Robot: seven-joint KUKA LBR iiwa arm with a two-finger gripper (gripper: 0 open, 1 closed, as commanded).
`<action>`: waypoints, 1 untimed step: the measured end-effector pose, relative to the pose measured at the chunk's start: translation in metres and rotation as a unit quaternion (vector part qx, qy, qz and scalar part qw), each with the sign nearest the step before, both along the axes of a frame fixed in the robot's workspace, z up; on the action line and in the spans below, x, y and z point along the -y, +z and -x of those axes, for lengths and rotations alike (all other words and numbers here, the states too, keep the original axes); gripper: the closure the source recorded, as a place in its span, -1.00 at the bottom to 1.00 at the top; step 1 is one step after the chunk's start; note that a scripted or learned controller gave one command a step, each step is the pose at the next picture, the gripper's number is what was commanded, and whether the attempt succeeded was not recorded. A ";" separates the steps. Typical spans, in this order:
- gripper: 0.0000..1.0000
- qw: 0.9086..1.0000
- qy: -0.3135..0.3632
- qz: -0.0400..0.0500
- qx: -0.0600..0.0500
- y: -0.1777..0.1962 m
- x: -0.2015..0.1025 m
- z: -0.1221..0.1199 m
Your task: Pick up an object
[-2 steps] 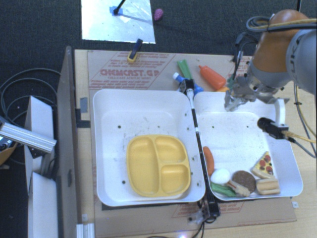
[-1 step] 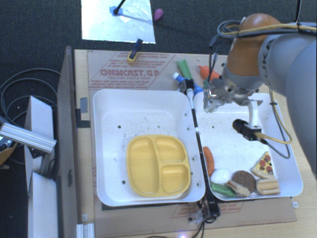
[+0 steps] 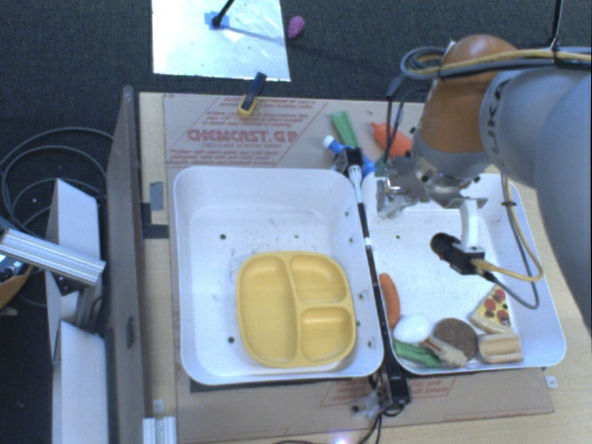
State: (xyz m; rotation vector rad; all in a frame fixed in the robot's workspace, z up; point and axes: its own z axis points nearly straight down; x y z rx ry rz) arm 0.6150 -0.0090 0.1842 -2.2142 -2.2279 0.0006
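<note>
Jaw opening cannot be told: the gripper [image 3: 389, 196] points down and away from the camera, and the bulky grey wrist above it covers most of it. Nothing can be seen held in it.

The grey arm [image 3: 541, 109] enters from the right edge and bends downward at its orange band [image 3: 462, 100], so that the wrist hangs over the far left corner of the right bin [image 3: 546, 326]. The gripper sits low there, close to the wall that the two bins share. A white bracket [image 3: 470, 218] and a black cylinder [image 3: 451, 250] with a yellow cable [image 3: 518, 271] hang from the wrist over the bin's middle.

The objects for picking lie well apart from the gripper, bunched along the right bin's near edge: an orange toy carrot [image 3: 390, 298] against the shared wall, a white egg [image 3: 413, 327] just below it, a green piece [image 3: 416, 352], a brown round patty [image 3: 455, 336], a pizza slice [image 3: 491, 310] and a bread roll [image 3: 500, 347].

The left bin [image 3: 213, 211] holds a yellow divided tray [image 3: 296, 308] with three compartments, lying flat toward its near side.

Behind the bins, on the cardboard [image 3: 231, 137], lie a green object [image 3: 342, 126], a blue one [image 3: 335, 143] and an orange one [image 3: 395, 141], near the wrist.
</note>
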 end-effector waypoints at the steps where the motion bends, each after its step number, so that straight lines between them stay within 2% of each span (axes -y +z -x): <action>1: 1.00 1.000 0.000 0.000 0.000 0.000 -0.013 0.006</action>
